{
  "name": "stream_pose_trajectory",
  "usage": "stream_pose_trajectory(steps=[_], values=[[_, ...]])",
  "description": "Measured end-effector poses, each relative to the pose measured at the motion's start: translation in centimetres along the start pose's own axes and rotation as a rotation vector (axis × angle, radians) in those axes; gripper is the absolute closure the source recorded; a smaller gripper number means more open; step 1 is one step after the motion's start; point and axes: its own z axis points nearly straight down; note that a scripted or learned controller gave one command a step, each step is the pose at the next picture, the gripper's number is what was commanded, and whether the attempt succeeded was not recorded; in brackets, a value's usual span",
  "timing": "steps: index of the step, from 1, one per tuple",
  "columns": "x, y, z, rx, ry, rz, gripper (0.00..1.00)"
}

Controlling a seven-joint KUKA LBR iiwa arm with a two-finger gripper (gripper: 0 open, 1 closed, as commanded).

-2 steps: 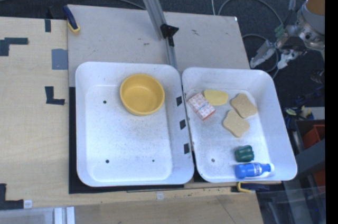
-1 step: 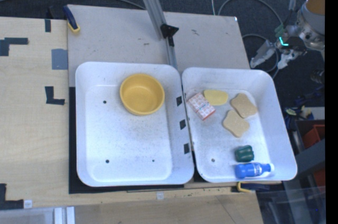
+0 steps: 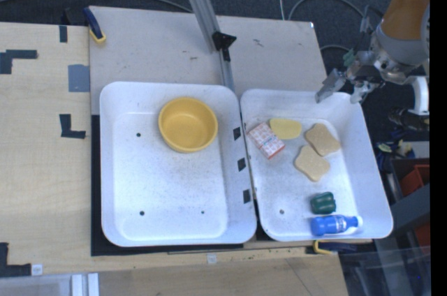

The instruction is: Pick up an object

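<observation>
Two white bins (image 3: 112, 148): left holds yellow bowl (image 3: 187, 123), right perhaps bread slices (image 3: 316, 151)

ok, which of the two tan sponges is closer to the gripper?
The upper sponge, by the right bin's far right side; the other sponge lies below it, farther from the gripper.

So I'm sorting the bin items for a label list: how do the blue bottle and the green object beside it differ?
The blue bottle is long and lies on its side, with a white cap at its right end; the green object is short, squat and dark, without a visible cap. The blue bottle lies nearer the front rim of the right bin; the green object sits just behind it. Both rest in that bin's front right corner, apart from the pincer.
</observation>
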Motion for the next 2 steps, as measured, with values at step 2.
stream_pose_trajectory(steps=[2], values=[[1.3,0.9,11.1,0.001,0.000,-0.001,0.00]])
